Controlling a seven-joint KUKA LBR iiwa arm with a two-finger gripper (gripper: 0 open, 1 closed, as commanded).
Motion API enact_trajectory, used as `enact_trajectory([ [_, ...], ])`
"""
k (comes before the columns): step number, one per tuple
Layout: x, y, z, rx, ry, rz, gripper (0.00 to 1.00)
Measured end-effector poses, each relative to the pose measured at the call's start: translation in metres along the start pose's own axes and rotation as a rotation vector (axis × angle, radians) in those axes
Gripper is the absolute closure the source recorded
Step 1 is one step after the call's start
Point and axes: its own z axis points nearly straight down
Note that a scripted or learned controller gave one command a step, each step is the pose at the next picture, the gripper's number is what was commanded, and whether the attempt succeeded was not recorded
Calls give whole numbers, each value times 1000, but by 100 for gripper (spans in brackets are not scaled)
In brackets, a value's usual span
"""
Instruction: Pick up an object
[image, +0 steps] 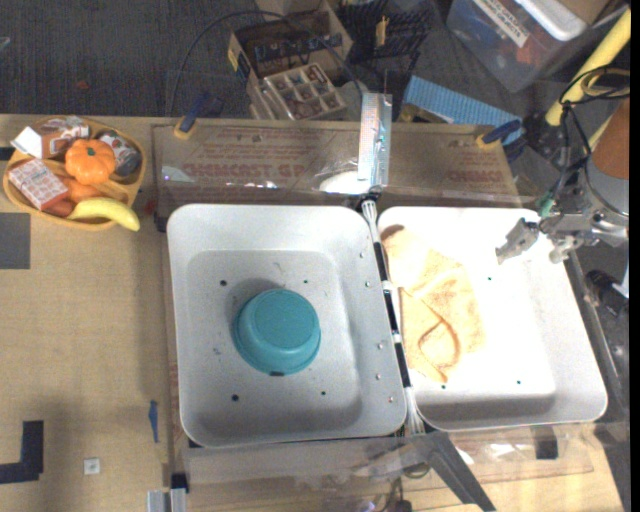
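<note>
Teal bowl (278, 331) sits upside down in the middle of the left bin (200, 240), touching nothing else. Right bin (560, 380) holds a tan cloth (440, 310), lying flat in its left half. Pincer (535, 240) hangs over the far right part of the right bin, well apart from the bowl; its fingers stand spread and released, nothing between them. A fruit basket (20, 185) rests on the desk (80, 340) at far left.
</note>
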Motion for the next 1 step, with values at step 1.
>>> enact_trajectory([
  [1, 60, 45, 100, -2, -1, -248, 0],
])
